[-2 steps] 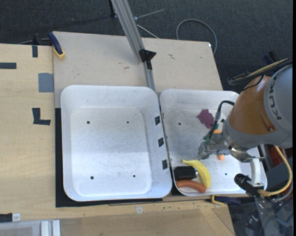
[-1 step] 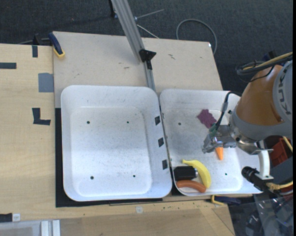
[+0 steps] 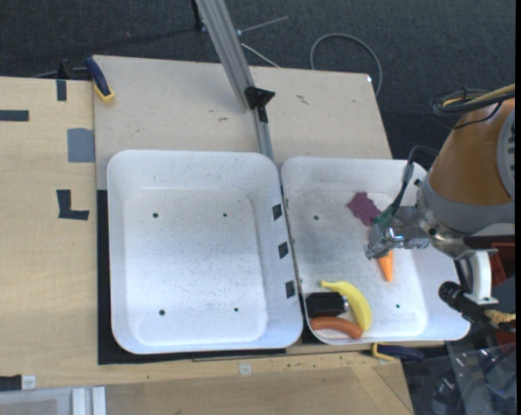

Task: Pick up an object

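My gripper (image 3: 382, 248) hangs over the right bin (image 3: 329, 180), right of its middle. A small orange carrot-shaped piece (image 3: 386, 269) lies directly below the gripper's tip, touching or nearly touching it; I cannot tell whether it is gripped. Just up and left of the gripper lies a purple piece (image 3: 362, 207) on the bin floor. Along the front of the bin sit a yellow banana (image 3: 352, 300), a black block (image 3: 324, 303) and an orange-red sausage shape (image 3: 337, 326).
The left bin (image 3: 126, 232) stands beside the right one, with a ridge (image 3: 280, 232) between them. A slanted metal rail (image 3: 234, 50) runs from the top down to the bins' junction. The arm's orange-banded body (image 3: 472, 175) looms over the right bin's right edge.
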Controlling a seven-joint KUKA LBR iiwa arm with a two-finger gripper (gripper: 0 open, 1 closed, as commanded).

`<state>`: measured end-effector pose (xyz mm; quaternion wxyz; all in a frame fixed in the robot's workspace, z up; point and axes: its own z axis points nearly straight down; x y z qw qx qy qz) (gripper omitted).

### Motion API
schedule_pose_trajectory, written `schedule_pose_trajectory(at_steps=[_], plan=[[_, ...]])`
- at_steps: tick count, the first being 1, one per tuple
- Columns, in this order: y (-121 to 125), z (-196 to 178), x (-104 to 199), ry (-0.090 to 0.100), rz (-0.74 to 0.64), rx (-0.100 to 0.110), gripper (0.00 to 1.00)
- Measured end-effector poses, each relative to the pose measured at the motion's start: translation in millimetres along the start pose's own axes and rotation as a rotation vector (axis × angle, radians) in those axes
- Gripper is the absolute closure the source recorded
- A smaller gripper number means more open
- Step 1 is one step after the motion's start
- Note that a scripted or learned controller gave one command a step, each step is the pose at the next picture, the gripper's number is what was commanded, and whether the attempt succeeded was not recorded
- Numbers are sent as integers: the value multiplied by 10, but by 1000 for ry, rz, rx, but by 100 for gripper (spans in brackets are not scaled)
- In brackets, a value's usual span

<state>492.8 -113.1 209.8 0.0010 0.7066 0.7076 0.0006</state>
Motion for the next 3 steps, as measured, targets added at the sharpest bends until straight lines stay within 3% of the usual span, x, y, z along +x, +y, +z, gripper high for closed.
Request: schedule_pose_trajectory(at_steps=[3], plan=[[294, -10, 1653, 3, -7, 5, 100]])
